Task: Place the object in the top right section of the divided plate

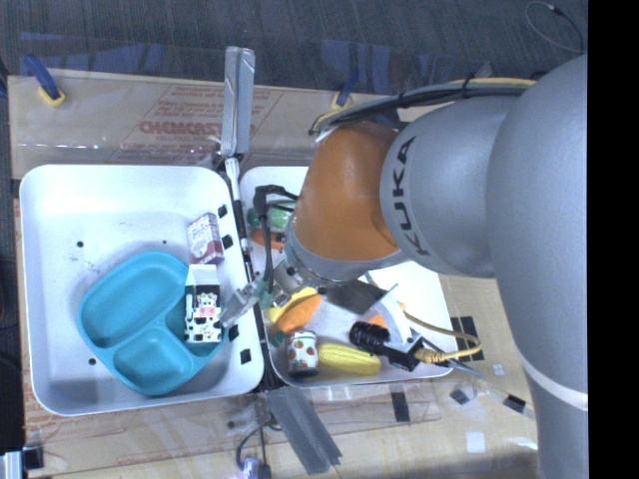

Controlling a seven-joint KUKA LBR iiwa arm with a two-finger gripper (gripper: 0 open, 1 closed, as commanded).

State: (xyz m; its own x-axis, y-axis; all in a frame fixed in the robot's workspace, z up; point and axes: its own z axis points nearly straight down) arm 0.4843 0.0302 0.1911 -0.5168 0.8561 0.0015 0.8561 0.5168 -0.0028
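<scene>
Divided plate (125,312): blue, lying in the left white bin (45,228)
Cow-print carton (203,315): white and black, at the plate's right rim, overlapping its edge
Gripper (243,305): just right of the plate, close beside the carton; whether its jaws are wide or closed is not readable here
Pink packet (204,236): just above the plate's upper right corner
Orange item (297,312): right of the plate, beyond the gripper

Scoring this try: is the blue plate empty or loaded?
Two sections of the blue plate show bare. A cow-print carton overlaps its right rim; cannot tell whether it rests inside a section or beside it.
</scene>
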